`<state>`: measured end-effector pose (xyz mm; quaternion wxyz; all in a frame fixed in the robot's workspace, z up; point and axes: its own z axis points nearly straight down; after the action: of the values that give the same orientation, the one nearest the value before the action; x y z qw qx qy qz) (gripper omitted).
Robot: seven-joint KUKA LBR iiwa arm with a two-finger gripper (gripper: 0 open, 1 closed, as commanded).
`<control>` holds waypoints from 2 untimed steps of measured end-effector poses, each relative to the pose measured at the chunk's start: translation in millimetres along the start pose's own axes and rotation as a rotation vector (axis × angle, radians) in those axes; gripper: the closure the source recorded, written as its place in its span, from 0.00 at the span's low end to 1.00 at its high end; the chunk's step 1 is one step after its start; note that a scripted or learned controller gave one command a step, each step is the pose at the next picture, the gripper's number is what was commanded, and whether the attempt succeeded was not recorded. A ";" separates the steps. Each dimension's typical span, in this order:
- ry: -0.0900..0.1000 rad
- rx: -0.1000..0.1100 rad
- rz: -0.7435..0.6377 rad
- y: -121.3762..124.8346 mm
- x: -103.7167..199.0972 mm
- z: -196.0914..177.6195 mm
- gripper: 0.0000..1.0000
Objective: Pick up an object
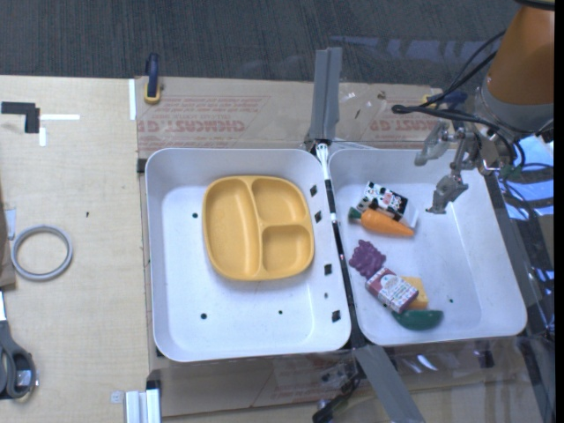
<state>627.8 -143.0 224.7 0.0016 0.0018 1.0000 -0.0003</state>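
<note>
The orange plastic carrot (389, 225) is lying flat, long axis running left-right, green top pointing left. The two-finger gripper (448, 192) is hovering right of it; its state cannot be determined.

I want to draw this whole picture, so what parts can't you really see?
- Scissors: cut off by the camera view's left edge.
- Arm: upper part cut off at the top right corner.
- Green toy: partly under the yellow block.
- Cow-patterned box: print too small to read.
- Claw: too small to tell if open.
</note>
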 end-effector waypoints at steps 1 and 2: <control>-0.027 0.003 0.116 44.7 19.0 108.7 0.00; -0.036 -0.006 0.238 44.4 19.2 115.4 0.00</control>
<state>609.2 -98.5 109.2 0.0197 0.1207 0.9925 0.0028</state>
